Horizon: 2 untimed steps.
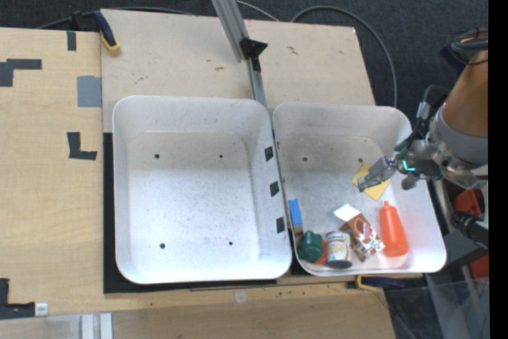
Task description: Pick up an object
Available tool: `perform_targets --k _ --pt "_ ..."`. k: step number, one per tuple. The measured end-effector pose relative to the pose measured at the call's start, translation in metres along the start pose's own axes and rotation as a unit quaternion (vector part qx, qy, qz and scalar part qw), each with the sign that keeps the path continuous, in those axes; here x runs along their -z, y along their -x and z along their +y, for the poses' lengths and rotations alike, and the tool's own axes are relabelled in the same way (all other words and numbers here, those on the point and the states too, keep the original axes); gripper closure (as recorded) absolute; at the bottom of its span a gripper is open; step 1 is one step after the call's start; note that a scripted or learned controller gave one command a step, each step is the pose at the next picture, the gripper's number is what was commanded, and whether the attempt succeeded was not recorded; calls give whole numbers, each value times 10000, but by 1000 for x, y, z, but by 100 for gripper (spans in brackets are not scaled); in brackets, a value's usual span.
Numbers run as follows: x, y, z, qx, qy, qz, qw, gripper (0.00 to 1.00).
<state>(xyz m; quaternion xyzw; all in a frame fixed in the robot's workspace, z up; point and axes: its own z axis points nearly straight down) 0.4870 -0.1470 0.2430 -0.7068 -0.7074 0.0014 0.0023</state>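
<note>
Matt white plastic bins (pixel 194 111) – scuffed, speckled – on a pale wooden bench (pixel 48 171).

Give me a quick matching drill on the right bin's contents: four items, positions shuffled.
Items:
1. orange bottle
2. blue block
3. yellow piece
4. green object

Places:
A. near the bin's front-left corner
B. along the left wall, just behind the green object
C. beside the right wall, toward the front
D. under the gripper, mid-right

Pairs: 1-C, 2-B, 3-D, 4-A
</note>
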Motion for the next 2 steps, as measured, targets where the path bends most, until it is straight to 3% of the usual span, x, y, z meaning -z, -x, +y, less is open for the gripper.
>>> perform_targets --k 1,2 --pt "2 0 1 5 20 -3 10000 0" --pt "-54 -11 1 3 -11 2 10000 0"
